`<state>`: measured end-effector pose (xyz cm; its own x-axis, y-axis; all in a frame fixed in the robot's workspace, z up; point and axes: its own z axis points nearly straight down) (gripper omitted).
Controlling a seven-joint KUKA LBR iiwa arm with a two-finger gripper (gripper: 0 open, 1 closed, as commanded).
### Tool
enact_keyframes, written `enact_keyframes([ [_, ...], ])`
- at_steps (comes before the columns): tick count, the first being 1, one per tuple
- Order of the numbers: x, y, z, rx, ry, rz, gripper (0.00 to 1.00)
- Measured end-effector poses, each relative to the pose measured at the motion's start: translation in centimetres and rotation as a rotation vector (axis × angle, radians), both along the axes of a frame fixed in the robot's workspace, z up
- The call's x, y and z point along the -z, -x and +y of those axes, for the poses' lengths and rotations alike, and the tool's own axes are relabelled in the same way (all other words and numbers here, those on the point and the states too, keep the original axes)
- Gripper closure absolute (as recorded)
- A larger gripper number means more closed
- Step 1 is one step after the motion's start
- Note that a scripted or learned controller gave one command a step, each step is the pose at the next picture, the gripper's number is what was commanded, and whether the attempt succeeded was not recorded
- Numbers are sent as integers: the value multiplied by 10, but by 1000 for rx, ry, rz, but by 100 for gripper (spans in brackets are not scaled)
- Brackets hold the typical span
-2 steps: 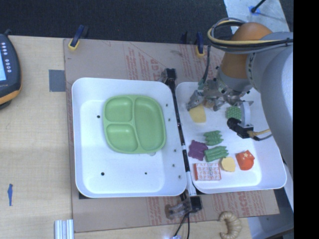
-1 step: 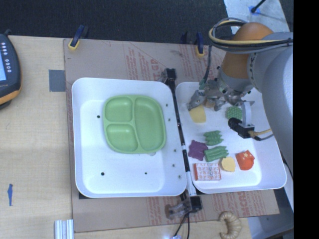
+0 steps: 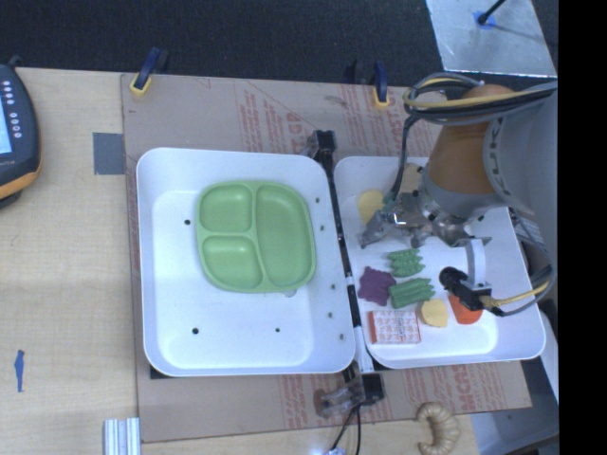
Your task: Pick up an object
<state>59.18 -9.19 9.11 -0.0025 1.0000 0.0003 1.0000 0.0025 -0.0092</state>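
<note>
Reaching end effector (image 3: 384, 224) over right bin (image 3: 512, 347)

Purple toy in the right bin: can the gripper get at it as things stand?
Probably yes. The purple toy lies uncovered near the right bin's left wall, with the gripper just above it; the green toys beside it could crowd a finger.

The grey arm with the orange band (image 3: 474, 159) covers the back right part of the right white bin (image 3: 512, 349). The small yellow piece (image 3: 370, 202) is partly hidden behind the metal claw (image 3: 396, 224). The black handheld device (image 3: 14, 131) is cut by the left edge.
</note>
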Motion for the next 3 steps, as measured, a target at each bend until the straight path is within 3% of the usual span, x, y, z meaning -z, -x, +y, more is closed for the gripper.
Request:
enact_keyframes([
  [1,0,65,-11,1,0,-1,0],
  [2,-1,27,-20,-2,1,-9,0],
  [3,-11,28,-21,-3,1,-5,100],
])
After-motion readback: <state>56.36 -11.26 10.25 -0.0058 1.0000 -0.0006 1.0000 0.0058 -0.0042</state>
